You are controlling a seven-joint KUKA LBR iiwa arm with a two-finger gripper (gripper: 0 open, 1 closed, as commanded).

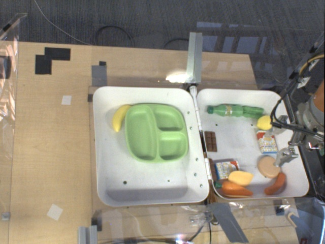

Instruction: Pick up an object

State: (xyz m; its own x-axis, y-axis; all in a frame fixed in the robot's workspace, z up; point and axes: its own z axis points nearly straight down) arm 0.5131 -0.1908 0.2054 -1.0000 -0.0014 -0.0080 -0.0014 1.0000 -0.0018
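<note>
Now the gripper (282, 158) hovers at the bun (267, 166), finger gap unclear; next it must descend and close.

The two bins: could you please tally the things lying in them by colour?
Green: 2, the divided plate and the bottle
Yellow: 3, the banana, the lemon and a yellow piece
Orange: 2, the carrot and a sausage shape
Brown: 1, the chocolate bar
Tan: 1, the round disc
Printed packets: 2
Total: 11
</note>
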